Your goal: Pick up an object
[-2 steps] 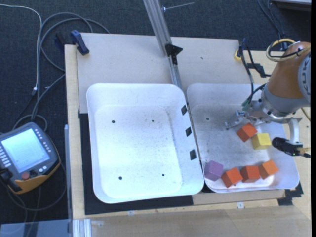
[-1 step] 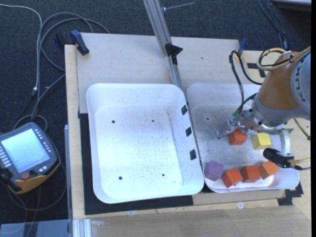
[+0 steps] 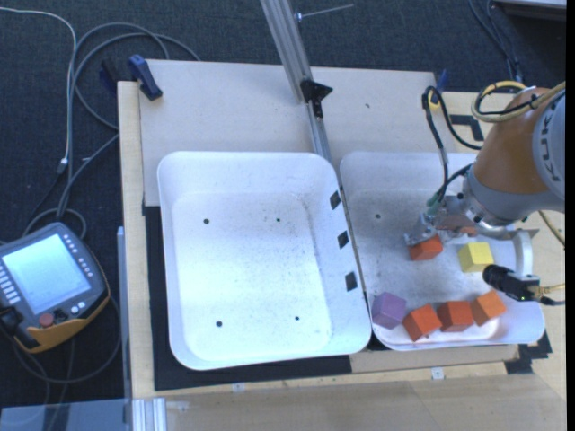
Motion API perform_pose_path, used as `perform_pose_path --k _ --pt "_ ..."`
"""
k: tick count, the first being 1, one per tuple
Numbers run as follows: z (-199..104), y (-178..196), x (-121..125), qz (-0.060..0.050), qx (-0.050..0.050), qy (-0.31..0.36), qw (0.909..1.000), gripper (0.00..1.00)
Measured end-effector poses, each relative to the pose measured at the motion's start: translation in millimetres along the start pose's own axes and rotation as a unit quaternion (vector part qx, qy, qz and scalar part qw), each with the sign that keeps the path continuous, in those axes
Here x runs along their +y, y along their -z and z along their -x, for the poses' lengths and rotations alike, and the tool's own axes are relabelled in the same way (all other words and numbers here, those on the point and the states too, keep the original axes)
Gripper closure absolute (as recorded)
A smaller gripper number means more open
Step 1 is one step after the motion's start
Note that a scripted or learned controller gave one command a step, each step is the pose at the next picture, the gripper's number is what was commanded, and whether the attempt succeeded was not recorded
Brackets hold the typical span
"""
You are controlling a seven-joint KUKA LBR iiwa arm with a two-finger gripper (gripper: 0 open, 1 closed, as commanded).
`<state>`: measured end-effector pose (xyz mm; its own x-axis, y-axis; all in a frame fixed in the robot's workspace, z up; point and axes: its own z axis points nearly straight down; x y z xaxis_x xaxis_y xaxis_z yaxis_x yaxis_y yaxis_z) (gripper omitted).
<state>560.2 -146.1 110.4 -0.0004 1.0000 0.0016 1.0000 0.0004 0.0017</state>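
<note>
In the camera view, the grey arm with its orange band reaches in from the right over the right-hand shallow white plastic bin (image 3: 386,182); the gripper (image 3: 424,237) sits low over that bin's floor, and just under and slightly toward the near side of it lies a small orange-red wooden block (image 3: 426,249), touching or almost touching the gripper's tip; whether the block is actually caught by the gripper cannot be told from here, since the wrist hides the contact, and whether the gripper is spread or pressed together cannot be told either; so the block counts as the likely target, not as a held thing.

The relation the next move turns on, as I judge it: the block is directly beneath the gripper and a shade nearer the camera, so a short drop with little sideways correction should suffice; its long axis runs roughly left to right in the view, tilted slightly.

To the gripper's right lies a yellow cube (image 3: 475,257), near but apart; further toward the near rim, a purple cube (image 3: 389,309) and a row of three orange blocks (image 3: 454,315) lie against the bin's wall; the left-hand white bin (image 3: 180,178) lies well to the gripper's left on the pale worktop (image 3: 225,106).
</note>
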Motion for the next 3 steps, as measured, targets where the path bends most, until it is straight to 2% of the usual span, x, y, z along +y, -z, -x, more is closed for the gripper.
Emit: perform_pose_path --k 1,2,3 --pt "-81 94 15 0.004 0.001 0.005 1.0 1.0" --pt "-161 89 -13 -0.003 0.002 0.004 1.0 1.0" --pt "-155 89 -13 -0.003 0.0 0.0 1.0 0.0"
